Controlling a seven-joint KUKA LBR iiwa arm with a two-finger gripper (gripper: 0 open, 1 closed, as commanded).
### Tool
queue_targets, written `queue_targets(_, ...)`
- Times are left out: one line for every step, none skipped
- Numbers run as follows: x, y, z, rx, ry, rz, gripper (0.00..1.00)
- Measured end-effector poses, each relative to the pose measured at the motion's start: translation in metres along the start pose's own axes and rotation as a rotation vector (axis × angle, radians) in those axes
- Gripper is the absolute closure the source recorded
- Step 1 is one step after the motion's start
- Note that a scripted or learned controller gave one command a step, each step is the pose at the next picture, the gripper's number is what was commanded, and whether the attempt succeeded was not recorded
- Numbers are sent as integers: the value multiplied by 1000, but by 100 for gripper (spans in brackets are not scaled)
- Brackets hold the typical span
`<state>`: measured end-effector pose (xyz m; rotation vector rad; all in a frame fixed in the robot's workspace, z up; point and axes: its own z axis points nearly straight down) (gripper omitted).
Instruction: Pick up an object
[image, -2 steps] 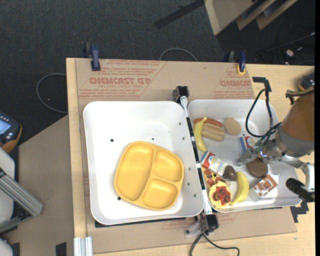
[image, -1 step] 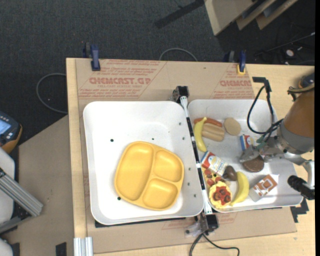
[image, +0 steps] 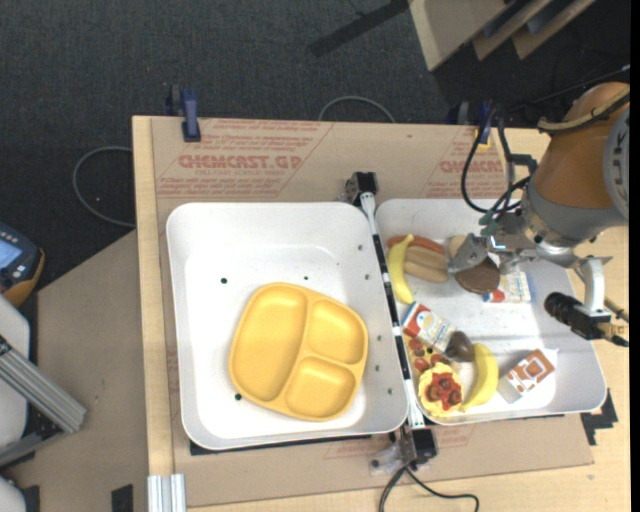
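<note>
The right white bin (image: 590, 395) holds several toy foods. A brown round piece (image: 478, 279) lies near its back, and my gripper (image: 483, 256) hangs right over it, touching or just above it. Left of that lie a hot dog bun (image: 425, 258) and a yellow banana (image: 398, 272). A red, white and blue carton (image: 427, 326) sits in the middle. A second banana (image: 486, 374), a small dish of red fruit (image: 441, 389) and an orange-and-white carton (image: 528, 371) sit near the front.
The left bin (image: 200, 240) holds a yellow divided plate (image: 298, 349). A black clamp strip (image: 385, 300) runs between the two bins. The grey and orange arm (image: 585, 170) comes in over the right bin's back right corner. A white and blue packet (image: 516, 287) lies beside the gripper.
</note>
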<state>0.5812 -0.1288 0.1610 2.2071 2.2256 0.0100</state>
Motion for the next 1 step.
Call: queue_targets(78,43,-25,2,2,-1,100)
